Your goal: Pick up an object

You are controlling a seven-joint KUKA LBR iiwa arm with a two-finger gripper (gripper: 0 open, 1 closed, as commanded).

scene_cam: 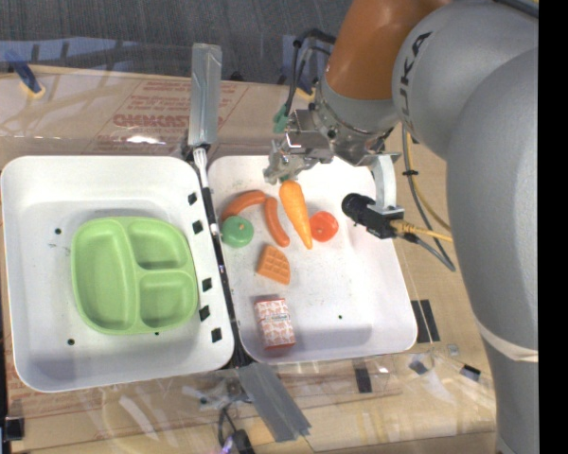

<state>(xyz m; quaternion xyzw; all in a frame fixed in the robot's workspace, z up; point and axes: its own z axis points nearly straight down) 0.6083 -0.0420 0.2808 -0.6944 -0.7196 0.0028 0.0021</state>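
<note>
Pincer (pixel 286 164) low over far edge of right bin (pixel 390 296), metal parts clustered just above thick end of carrot (pixel 296 212); touching or apart, cannot tell, and grip state likewise unreadable from this angle. Grey arm (pixel 473 74) with orange band (pixel 379 36) entering from right, bulking over upper right corner. Carrot lying in far half of right bin, thick end toward pincer, tip pointing toward near edge. Just left of carrot, two orange sausage-like pieces (pixel 265 212), one curved along far side, one running parallel to carrot and touching or nearly touching it. Small red round piece (pixel 323 225) just right of carrot tip. Green round piece (pixel 237 231) near dividing wall, below curved sausage. Orange waffle-textured wedge (pixel 274 265) near bin centre, apart from the rest. Pink-and-white patterned box (pixel 275 322) near front edge of right bin, well apart from carrot. Black fitting (pixel 364 212) with yellow cable at right side of bin. Left bin (pixel 28 253) holding green divided plate (pixel 133 274), three compartments, lying flat at centre. Both bins side by side on table (pixel 123 102) under clear sheeting, grey tape strip (pixel 204 93) running back from the gap between them.
</note>
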